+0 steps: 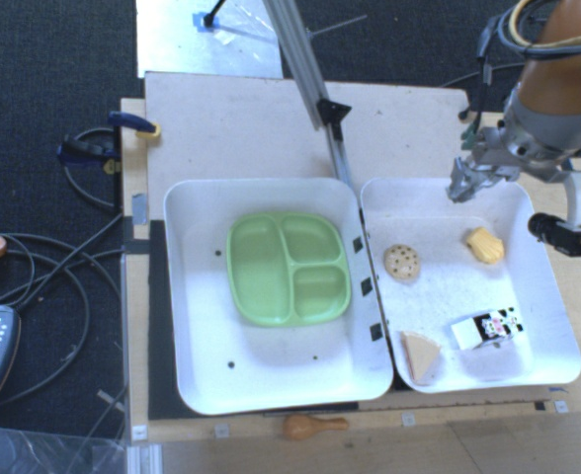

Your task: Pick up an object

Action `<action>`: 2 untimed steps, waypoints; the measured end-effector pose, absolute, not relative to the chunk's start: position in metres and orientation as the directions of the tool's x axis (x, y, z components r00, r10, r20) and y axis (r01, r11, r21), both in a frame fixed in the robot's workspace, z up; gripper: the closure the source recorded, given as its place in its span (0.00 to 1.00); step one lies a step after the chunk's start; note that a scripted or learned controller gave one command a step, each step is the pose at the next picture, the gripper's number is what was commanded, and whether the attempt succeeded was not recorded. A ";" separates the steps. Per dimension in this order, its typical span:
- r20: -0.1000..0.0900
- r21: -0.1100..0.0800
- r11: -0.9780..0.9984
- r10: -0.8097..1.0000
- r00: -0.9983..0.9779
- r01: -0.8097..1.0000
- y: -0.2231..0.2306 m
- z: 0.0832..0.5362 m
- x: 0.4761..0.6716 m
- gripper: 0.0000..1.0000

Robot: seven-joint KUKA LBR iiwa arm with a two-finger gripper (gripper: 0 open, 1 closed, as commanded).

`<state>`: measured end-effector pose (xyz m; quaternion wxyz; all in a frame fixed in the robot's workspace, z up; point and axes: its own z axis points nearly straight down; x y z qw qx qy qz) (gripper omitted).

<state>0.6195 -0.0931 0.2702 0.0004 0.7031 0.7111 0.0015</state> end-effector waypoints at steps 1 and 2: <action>0.002 0.003 0.012 1.000 -0.012 1.000 -0.035 0.262 0.640 1.00; 0.002 0.001 0.011 1.000 -0.011 1.000 0.019 0.245 0.651 1.00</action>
